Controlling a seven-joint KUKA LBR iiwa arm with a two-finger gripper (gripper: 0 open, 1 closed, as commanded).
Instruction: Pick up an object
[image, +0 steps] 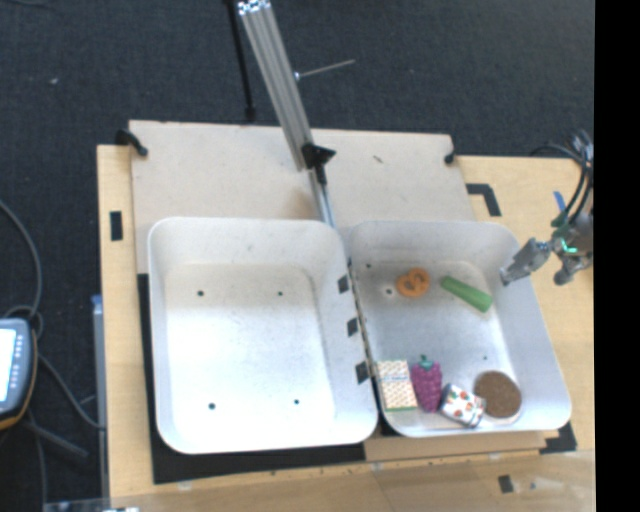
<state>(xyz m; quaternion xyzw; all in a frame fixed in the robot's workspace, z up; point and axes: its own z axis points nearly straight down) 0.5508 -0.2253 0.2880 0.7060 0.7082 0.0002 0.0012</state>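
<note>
The right bin (530, 330) holds several objects. An orange ring-shaped piece (412, 283) and a green cylinder (466, 293) lie near its back. Along its front wall sit a pale patterned box (396, 384), a magenta berry-like toy (427, 385), a small red-and-white spotted piece (462, 404) and a brown disc (497, 393). My gripper (545, 265) hovers at the bin's back right corner, over the rim, right of the green cylinder. Its two fingers stand apart with nothing between them.
The left bin (250, 228) stands beside the right one, their walls touching at the middle. A slanted metal rail (285, 90) rises from the back of the bench between them. A handheld device (14, 365) and cables lie off the bench at the left.
</note>
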